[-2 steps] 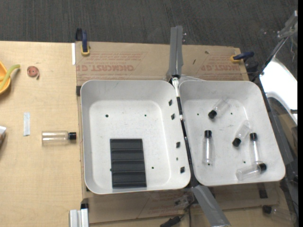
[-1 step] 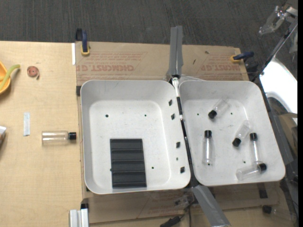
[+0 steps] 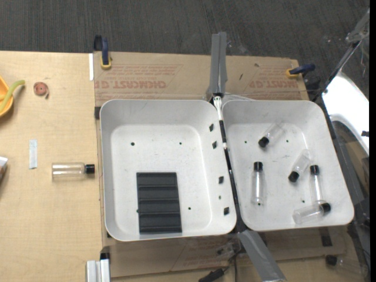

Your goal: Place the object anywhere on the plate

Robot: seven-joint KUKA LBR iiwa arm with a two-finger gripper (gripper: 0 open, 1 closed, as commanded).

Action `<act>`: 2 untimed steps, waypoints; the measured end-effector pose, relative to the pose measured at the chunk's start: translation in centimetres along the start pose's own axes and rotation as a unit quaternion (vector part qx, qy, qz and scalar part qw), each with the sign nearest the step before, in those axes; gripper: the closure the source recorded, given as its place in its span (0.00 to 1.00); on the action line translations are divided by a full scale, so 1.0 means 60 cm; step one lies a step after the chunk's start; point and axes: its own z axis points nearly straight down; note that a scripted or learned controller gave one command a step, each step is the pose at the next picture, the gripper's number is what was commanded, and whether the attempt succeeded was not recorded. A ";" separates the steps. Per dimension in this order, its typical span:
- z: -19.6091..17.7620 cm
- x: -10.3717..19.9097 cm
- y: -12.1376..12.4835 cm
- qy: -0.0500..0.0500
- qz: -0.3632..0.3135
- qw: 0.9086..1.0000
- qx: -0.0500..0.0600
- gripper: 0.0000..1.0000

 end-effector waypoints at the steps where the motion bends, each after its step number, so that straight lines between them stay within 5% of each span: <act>1: 0.000 -0.052 -0.044 0.000 0.072 0.997 0.001 0.00; 2: 0.001 0.036 -0.045 0.000 0.106 0.994 0.001 0.00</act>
